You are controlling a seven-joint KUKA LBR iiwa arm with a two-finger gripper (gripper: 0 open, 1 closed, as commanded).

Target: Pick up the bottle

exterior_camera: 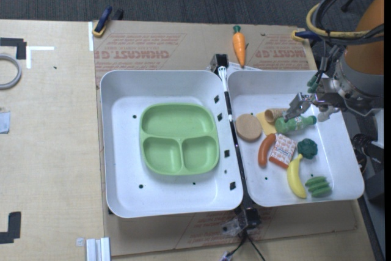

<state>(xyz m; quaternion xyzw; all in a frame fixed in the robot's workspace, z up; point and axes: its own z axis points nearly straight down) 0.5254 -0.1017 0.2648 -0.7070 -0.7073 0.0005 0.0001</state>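
**A:** Camera view first: where is the green bottle (295, 124)?

**B:** It lies on its side in the right bin (342, 192), in the upper part of that bin, right of the frame's centre. Its long axis runs nearly left to right, with the right end a little higher. A round tan cookie (248, 128) is to its left, a small red-and-white carton (283, 150) is just below it, and a broccoli floret (307, 148) is below and to the right.

**B:** The gripper (299, 106) is just above the bottle in the frame, a little toward its right end.

**A:** Does it hold something?

**B:** I cannot tell; the metal parts are too small and cluttered to read, and I see nothing clearly between them.

**A:** So what does the next move need?

**B:** I judge a short descent toward the lower frame edge, closing across the bottle's narrow width, not along its length.
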